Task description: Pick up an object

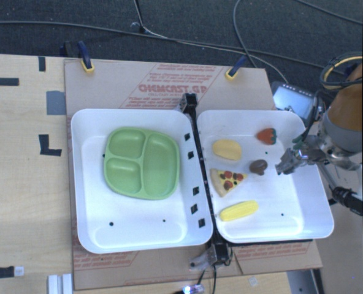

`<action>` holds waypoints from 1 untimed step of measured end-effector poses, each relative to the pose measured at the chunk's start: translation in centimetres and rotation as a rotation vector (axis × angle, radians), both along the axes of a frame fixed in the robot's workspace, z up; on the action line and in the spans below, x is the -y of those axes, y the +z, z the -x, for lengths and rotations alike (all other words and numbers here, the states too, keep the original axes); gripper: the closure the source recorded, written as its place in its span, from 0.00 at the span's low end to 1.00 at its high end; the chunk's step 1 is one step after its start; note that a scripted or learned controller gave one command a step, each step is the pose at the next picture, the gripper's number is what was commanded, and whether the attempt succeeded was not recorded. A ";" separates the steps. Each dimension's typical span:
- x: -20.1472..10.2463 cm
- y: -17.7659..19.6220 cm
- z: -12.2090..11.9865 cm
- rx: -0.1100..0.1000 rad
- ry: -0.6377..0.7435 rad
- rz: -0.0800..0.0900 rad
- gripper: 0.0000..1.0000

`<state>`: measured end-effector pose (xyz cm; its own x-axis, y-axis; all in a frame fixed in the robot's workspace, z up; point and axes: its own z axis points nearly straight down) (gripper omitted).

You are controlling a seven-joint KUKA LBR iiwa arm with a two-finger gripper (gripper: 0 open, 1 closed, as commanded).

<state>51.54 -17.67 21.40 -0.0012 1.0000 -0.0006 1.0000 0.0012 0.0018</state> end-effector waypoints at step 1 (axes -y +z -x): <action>-5.1 -0.6 -0.6 -0.003 0.004 -0.002 1.00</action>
